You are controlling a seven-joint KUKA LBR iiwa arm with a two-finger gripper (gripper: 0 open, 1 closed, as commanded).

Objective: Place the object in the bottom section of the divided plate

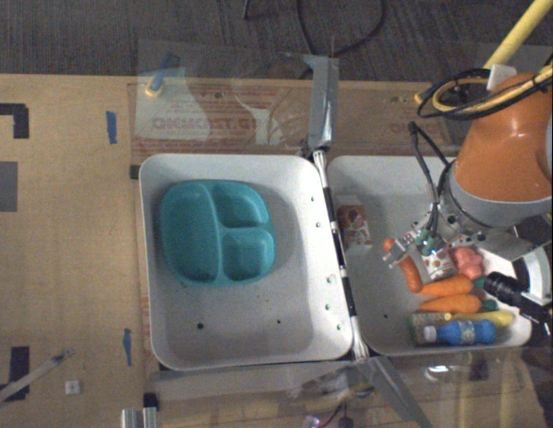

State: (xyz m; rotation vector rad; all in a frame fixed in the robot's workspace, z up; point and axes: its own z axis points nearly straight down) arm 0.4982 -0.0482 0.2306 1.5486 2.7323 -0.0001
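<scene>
Two white bins: left bin holds one teal divided plate. Right bin: toy pile, two carrots among it. Arm leans over pile, gripper low; grip state unclear.

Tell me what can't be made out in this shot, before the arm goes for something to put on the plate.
- The hand, camera view: too small and cluttered to tell its state or whether it holds anything.
- The toy pile in the right bin: partly covered by the arm; some items blur together.
- The small packet: label too small to read.
- The teal divided plate in the left bin: sections show, nothing hidden.
</scene>
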